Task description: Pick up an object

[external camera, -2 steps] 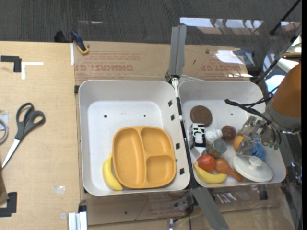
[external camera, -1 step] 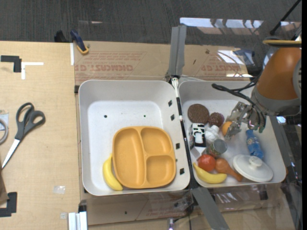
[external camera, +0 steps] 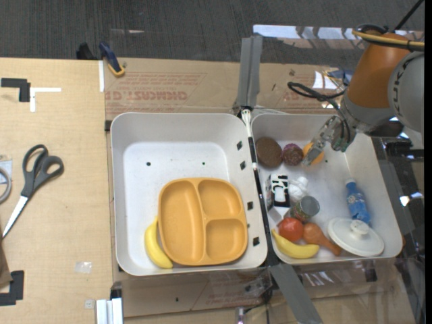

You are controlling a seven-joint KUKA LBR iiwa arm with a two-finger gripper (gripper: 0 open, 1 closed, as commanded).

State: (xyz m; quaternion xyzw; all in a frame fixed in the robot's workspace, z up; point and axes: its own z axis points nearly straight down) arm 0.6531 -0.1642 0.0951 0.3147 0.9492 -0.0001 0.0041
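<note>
My gripper [external camera: 332,140] hangs low over the back of the right bin [external camera: 378,160], under the orange-banded wrist. Just to its lower left lies a small orange-yellow piece [external camera: 313,154]; whether they touch cannot be told. Further left sit a maroon ball [external camera: 292,154] and a brown round object [external camera: 267,152]. In the bin's middle are a black-and-white item [external camera: 279,190], a grey can [external camera: 309,206] and a blue bottle [external camera: 357,203]. Along the front lie a red tomato [external camera: 291,229], a banana [external camera: 297,250], an orange carrot [external camera: 322,237] and a white lid [external camera: 356,237].
The left bin [external camera: 135,154] holds a yellow divided plate [external camera: 202,220] with a second banana [external camera: 154,246] tucked beside it. Scissors [external camera: 32,174] lie on the bench at far left. A grey divider post [external camera: 248,73] stands behind the bins.
</note>
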